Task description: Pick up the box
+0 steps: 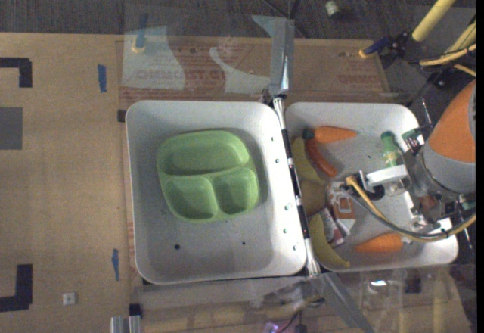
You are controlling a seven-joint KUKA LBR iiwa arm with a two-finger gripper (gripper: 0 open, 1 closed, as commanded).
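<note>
status: approach step, no grasp yet. the box (344,210) lies in the right bin (355,110), on the left half of its floor, toward the near side. it's small, white with orange print.

the gripper (417,195) hangs over the right half of that bin, to the right of the box and apart from it. jaw state: can't tell from this angle, the wrist hides it. nothing is visibly held, so don't log a pick.

clutter you need to watch:
- a banana (330,245) just beside the box on its near-left side, looks like it's touching or close to it
- a carrot (380,243) near the front wall, to the right of that banana
- a second banana (302,160) along the left wall, with another carrot (333,134) and a green bottle (389,144) further back

the left bin (198,113) has a green divided plate (208,175), not relevant.

next move, my read: shift the gripper left until it's centred over the box, line the jaws up across the box's short side, then descend. the main risk is catching the near banana along with the box or nudging the box under it. confirm the box sits between the jaws before you lift.
</note>
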